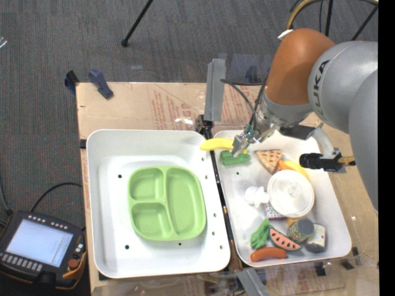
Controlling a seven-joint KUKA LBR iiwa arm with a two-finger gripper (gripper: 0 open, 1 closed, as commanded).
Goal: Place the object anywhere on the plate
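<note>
A green plate point(182, 202) with three compartments lies in the left white bin point(102, 165), with nothing on it. My gripper point(237, 145) hangs at the far left corner of the right bin point(336, 214), tilted down to the left. Its fingers are shut on the right end of a yellow banana point(216, 144). The banana sticks out to the left over the rim between the two bins, above and behind the plate's far right corner. A flat green toy point(236, 159) lies just below the fingertips.
The right bin holds a pizza slice point(269, 159), a white round bowl point(290, 193), a small white piece point(255, 196), a watermelon slice point(285, 240), a red sausage point(268, 253) and a can point(302, 230). A teach pendant point(40, 245) sits at the lower left.
</note>
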